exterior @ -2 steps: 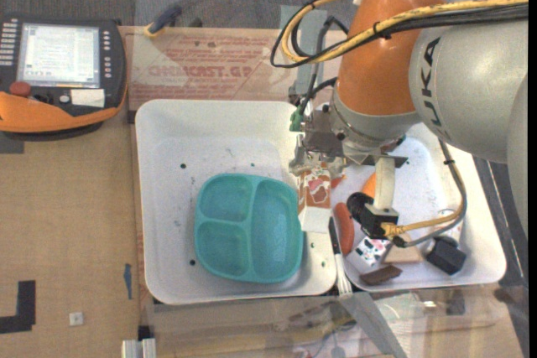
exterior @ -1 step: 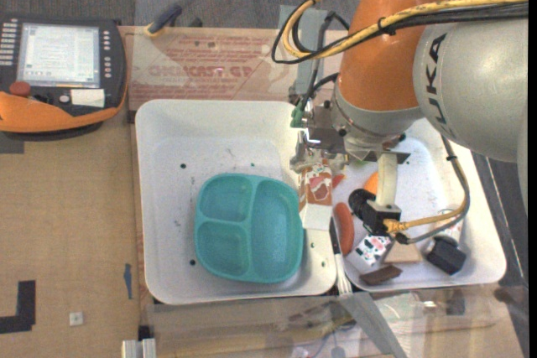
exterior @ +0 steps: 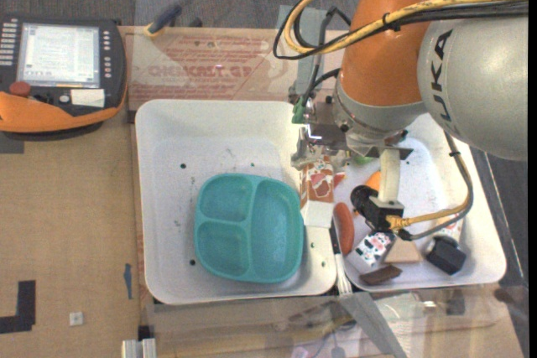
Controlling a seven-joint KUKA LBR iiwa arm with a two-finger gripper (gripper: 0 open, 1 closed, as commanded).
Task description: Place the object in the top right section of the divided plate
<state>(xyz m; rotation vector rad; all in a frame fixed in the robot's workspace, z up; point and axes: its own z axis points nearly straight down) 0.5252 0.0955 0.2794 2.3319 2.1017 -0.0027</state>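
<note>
A teal divided plate (exterior: 249, 228) lies in the left bin (exterior: 168, 147), with two small sections on its left and one long section on its right. My gripper (exterior: 313, 157) hangs over the ridge between the bins, just past the plate's upper right corner. It is shut on a red and white patterned packet (exterior: 320, 182), which dangles from its fingers. The packet's white lower end (exterior: 319, 214) reaches down next to the plate's right rim. The grey and orange wrist hides the gripper's upper part.
The right bin (exterior: 487, 256) holds a red sausage (exterior: 344, 222), an orange piece (exterior: 372, 179), a white patterned block (exterior: 373, 246), a brown bar (exterior: 382, 274), a tan wedge (exterior: 404, 252) and a black item (exterior: 445, 254). A teach pendant (exterior: 59, 71) lies at the left.
</note>
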